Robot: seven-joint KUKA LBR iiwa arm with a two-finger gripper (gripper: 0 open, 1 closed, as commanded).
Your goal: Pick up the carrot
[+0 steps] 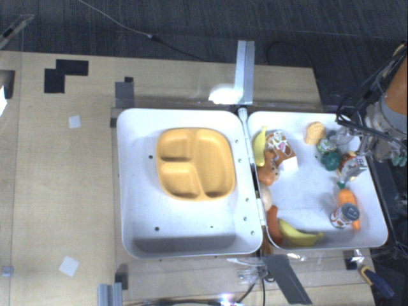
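Carrot (348, 197): one, short, orange, green-topped, right bin (381, 234)
Bananas: two (299, 233) (259, 146)
Divided tray (194, 163): one, yellow
Gripper (357, 146): finger state cannot be told

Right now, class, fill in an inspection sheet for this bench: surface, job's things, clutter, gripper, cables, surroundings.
Surface: wooden bench bearing left bin and right bin.
Job's things: carrot in the right bin, near its right wall.
Clutter: yellow divided tray in the left bin; two bananas, small toy foods in the right bin.
Gripper: gripper over the right bin's upper right; finger state unclear.
Cables: thin cable on the dark floor.
Surroundings: dark carpet.
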